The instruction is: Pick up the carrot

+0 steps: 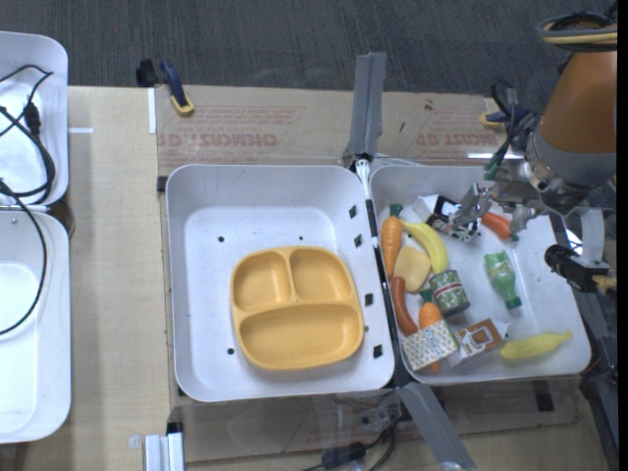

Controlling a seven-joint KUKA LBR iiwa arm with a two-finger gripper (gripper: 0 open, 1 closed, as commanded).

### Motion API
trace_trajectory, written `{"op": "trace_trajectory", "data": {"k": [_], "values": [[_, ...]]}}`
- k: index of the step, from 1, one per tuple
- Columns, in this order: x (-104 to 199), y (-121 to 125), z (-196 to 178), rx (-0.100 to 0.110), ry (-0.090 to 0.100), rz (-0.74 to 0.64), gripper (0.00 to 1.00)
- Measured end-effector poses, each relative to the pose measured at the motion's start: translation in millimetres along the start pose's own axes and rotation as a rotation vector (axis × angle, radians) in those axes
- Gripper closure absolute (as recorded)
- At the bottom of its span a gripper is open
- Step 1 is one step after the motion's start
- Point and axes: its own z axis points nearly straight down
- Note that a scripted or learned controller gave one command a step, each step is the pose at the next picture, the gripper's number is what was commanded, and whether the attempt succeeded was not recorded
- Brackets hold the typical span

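Camera view: carrot [391, 243] lies in the right bin [567, 337], along its left wall, leafy end toward the far side, a banana [429, 243] just beside it. Jaws [475, 214] sit over the bin's far part, near an orange-red item [497, 225], well apart from the carrot. Can't tell if jaws are spread or pressed together. Left bin [196, 263] holds a yellow divided plate [294, 307].

A pale wooden tabletop [108, 263] lined with printed cardboard [255, 130] stands on dark grey carpet [294, 27] under even light.
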Motion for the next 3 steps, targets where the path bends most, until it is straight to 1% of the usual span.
{"op": "trace_trajectory", "data": {"k": [1, 2, 3], "values": [[0.8, -29.9, 135.8, -0.002, 0.0, -0.019, 0.0], [19.5, -60.8, 35.7, -0.003, 0.0, -0.109, 0.0], [9.0, -56.4, 136.1, -0.002, 0.0, -0.472, 0.0]]}}
